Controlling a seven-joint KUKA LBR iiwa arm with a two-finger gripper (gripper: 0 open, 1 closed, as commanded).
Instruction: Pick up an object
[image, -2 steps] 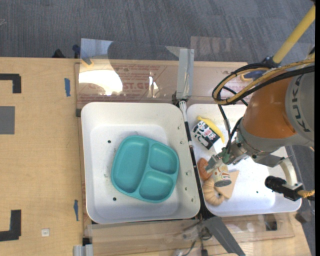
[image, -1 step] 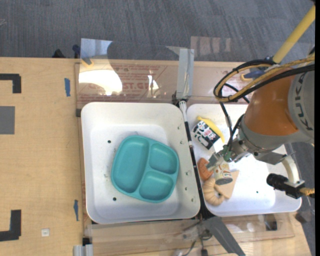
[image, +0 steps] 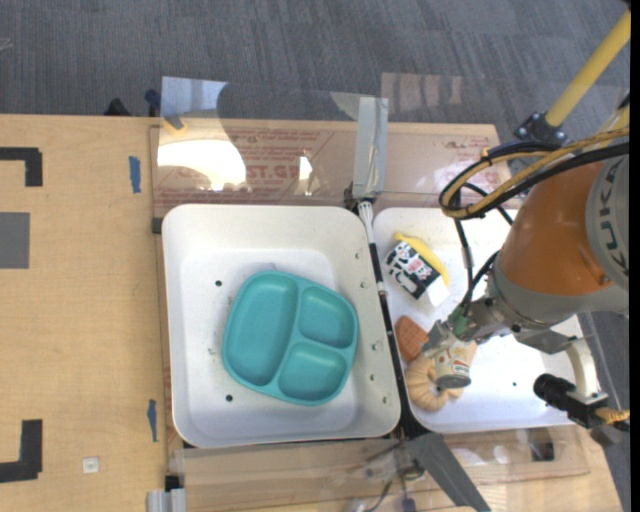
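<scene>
Over the right bin, I am watching the gripper hovering at a tan pastry-like toy; jaw state possibly hidden, I cannot tell; lifting not yet done.

Bright, even light; glare on the clear panel (upper left); focus fairly sharp.
</scene>
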